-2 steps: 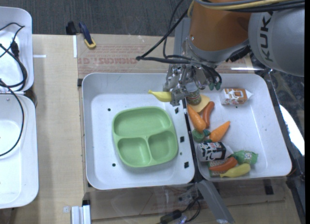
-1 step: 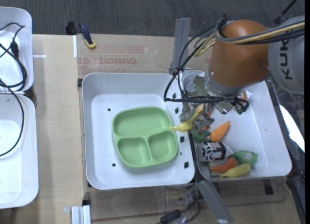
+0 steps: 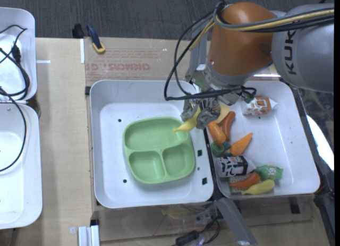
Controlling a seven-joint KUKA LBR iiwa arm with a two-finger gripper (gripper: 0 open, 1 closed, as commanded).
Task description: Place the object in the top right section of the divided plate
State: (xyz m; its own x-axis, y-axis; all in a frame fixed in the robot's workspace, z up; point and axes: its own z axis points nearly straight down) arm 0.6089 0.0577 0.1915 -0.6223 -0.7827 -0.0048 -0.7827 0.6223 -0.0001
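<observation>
A green divided plate [image 3: 158, 150] lies in the left bin [image 3: 106, 133], with one wide section at the far side and two small ones at the near side. My gripper [image 3: 201, 114] hangs over the wall between the two bins, just past the plate's far right corner. It is shut on a yellow toy banana [image 3: 186, 125], whose tip sticks out to the left over the plate's rim. The orange wrist band hides the top of the fingers.
The right bin [image 3: 289, 133] holds several toy foods: two carrots [image 3: 241, 144], a red chili [image 3: 229, 122], a black-and-white can [image 3: 232, 166], a snack packet [image 3: 258, 106], a green item [image 3: 271, 172] and a yellow pepper [image 3: 260, 187]. Black cables [image 3: 178, 75] loop beside the wrist.
</observation>
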